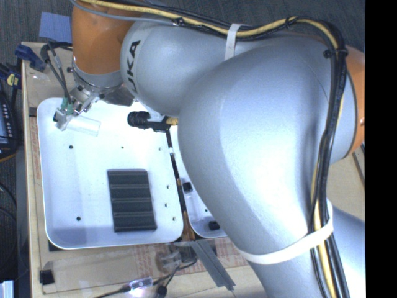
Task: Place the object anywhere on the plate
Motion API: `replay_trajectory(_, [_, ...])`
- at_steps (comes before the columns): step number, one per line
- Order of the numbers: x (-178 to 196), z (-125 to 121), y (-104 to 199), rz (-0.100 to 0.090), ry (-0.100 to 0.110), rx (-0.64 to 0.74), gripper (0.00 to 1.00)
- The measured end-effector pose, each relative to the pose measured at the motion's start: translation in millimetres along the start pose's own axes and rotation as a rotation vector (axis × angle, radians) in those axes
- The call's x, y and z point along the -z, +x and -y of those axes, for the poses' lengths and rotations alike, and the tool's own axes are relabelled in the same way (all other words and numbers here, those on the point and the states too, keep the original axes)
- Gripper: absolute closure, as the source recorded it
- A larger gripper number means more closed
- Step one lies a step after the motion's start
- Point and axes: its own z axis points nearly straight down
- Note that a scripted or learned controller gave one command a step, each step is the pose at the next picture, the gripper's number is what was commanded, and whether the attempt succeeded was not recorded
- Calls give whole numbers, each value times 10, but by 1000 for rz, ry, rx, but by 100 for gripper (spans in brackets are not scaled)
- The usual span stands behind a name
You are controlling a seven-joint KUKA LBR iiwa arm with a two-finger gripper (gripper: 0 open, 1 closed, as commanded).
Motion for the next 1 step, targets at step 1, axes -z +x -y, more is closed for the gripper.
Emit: replay_trajectory(1, [-920,926,47,-2,1,-54,100])
